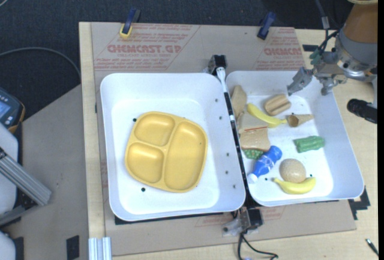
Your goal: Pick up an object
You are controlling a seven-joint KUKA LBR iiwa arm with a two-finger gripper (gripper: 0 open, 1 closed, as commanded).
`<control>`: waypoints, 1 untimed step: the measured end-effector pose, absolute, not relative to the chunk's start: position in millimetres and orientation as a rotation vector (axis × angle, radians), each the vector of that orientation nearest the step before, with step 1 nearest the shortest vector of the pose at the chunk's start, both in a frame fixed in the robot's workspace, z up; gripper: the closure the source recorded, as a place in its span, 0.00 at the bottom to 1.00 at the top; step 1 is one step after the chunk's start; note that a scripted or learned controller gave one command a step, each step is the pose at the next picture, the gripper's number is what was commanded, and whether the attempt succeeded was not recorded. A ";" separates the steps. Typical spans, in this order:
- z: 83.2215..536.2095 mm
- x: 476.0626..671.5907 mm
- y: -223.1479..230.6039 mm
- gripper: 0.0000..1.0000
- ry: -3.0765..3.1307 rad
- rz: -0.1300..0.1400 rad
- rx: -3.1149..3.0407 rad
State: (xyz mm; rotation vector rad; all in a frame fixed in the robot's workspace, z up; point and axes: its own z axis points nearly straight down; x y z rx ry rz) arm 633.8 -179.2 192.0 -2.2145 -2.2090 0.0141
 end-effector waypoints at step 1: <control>202.0 636.7 -178.7 0.00 -2.221 0.001 -2.220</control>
